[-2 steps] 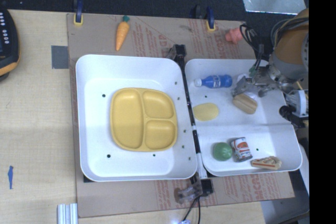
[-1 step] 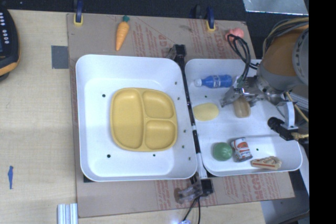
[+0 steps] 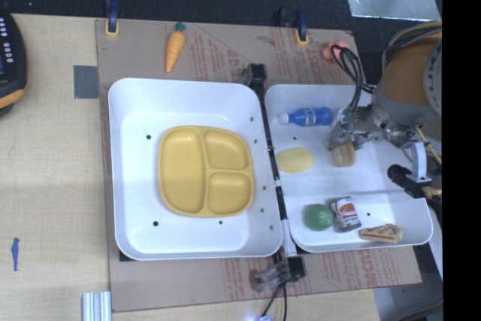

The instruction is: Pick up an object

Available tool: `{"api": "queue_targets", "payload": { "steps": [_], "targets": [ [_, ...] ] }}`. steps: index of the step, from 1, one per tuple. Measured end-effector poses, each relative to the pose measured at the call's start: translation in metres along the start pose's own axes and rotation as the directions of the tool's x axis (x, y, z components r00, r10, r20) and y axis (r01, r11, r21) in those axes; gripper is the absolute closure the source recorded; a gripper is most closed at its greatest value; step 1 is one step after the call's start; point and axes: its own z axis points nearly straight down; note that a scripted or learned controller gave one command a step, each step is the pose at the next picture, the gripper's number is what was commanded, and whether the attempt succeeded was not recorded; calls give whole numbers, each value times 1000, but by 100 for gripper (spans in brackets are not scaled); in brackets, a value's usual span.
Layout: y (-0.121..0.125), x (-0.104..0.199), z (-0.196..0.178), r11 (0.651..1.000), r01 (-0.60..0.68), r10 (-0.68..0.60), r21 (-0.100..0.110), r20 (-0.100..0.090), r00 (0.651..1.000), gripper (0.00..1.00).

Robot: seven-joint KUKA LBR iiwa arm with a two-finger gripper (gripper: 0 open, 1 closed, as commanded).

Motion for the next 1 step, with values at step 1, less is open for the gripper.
{"api": "queue_targets", "payload": {
  "steps": [1],
  "targets": [
    [40,75,-70,1000,4,-4,-11,-2,1000,100]
  ]
}}
